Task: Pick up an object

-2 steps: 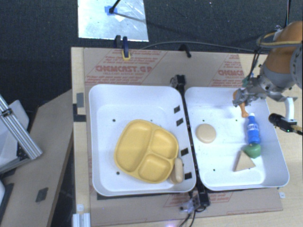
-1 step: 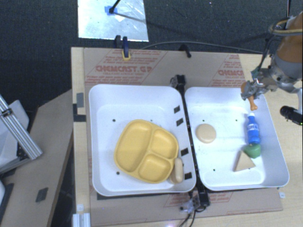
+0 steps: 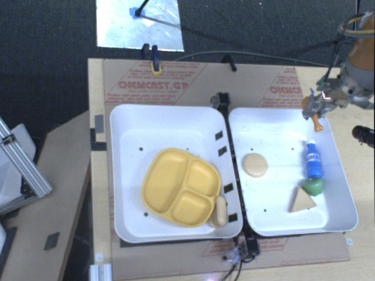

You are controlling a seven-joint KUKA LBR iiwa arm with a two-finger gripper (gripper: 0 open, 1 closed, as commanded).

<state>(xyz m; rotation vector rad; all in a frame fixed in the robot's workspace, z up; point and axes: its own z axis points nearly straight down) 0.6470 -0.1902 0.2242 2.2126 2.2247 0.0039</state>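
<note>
The arm (image 3: 358,69) is cut off by the right edge. A small orange thing (image 3: 316,122) by the gripper (image 3: 313,105) is too small to identify.

A blue bottle (image 3: 313,160) lies in the right bin, seemingly touching a green object (image 3: 314,186).

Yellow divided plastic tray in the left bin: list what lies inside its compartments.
The yellow divided plastic tray holds nothing in its three compartments. A small tan oblong piece lies just outside, against its lower right edge. The tray covers the shallow white left bin floor beneath it.
</note>
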